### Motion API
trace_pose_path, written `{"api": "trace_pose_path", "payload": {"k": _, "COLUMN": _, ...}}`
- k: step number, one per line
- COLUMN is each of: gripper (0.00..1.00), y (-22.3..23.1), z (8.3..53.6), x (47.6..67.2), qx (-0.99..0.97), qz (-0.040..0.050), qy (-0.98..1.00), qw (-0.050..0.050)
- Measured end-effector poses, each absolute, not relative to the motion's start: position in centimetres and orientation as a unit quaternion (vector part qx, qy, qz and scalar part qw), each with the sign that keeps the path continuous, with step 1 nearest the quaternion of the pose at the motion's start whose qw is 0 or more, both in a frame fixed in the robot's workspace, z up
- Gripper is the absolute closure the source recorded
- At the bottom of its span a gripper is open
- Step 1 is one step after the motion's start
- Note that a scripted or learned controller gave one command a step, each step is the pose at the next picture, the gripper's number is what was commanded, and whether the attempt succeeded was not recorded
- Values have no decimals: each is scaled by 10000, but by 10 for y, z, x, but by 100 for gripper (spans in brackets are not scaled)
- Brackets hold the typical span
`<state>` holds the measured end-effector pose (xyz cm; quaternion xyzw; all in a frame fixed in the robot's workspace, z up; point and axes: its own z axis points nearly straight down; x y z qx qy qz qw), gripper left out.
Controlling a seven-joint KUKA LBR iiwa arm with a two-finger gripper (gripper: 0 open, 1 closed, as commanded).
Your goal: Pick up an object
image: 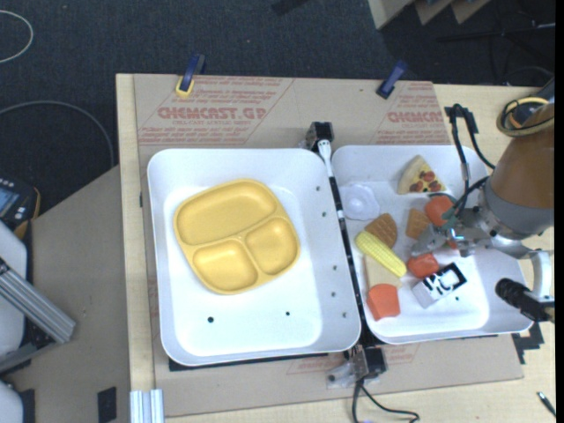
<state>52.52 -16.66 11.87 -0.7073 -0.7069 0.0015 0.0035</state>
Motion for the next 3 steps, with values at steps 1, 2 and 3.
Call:
{"api": "trace_pose_path", "payload": {"k": 1, "gripper": 0, "y": -166, "z": 82, "x": 524, "qx": -7071, "qz": 10, "qy": -7071, "qw": 30}}
{"api": "trace_pose_path", "payload": {"k": 2, "gripper": 100, "y": -166, "z": 95, "x": 525, "qx": -7075, "qz": -1, "qy": -7068, "qw": 2}}
{"api": "trace_pose_path", "payload": {"k": 3, "gripper": 100, "y": -169, "z": 157, "x": 521, "qx": -7070, "qz": -13, "qy": -7072, "qw": -34}}
